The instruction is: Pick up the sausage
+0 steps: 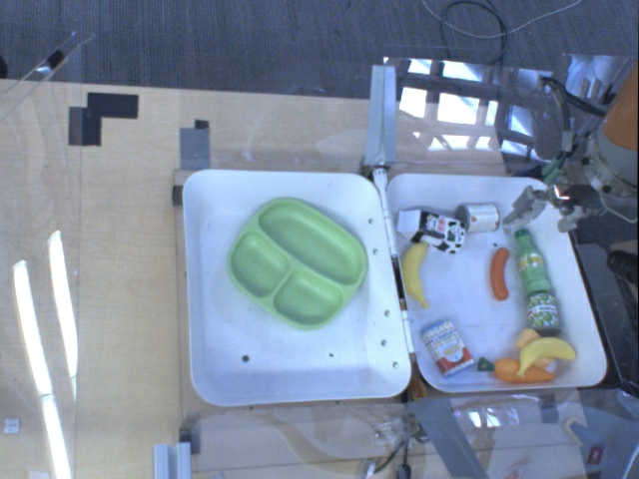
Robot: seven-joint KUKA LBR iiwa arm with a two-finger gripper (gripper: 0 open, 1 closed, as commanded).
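the sausage (498, 272), orange-red and short, lay on the floor of the right bin (589, 312), its long axis running roughly twelve to six o'clock, with bare white around it on every side. that clearance probably suited a top-down grab, since nothing touched it. the green bottle (534, 277) lay just beside it at three o'clock, almost parallel, close enough that a wide approach might nudge it. at about eleven o'clock from the sausage sat a small silver can (480, 217) on its side and a black-and-white cow-patterned carton (437, 231); a banana (414, 272) lay along the bin's left wall at nine o'clock. a small red-and-white juice box (446, 346) rested at seven o'clock, and a second banana (545, 348) with a carrot (521, 371) crowded the corner at five o'clock.

the gripper (544, 208) hung over the bin's top right corner, at about one o'clock from the sausage and well apart from it; its two fingers were spread open and had hold of nothing. the pick had not begun.

the left bin (210, 367) held a green divided plate (297, 261). the bottle's label and the juice box print were too small to read.
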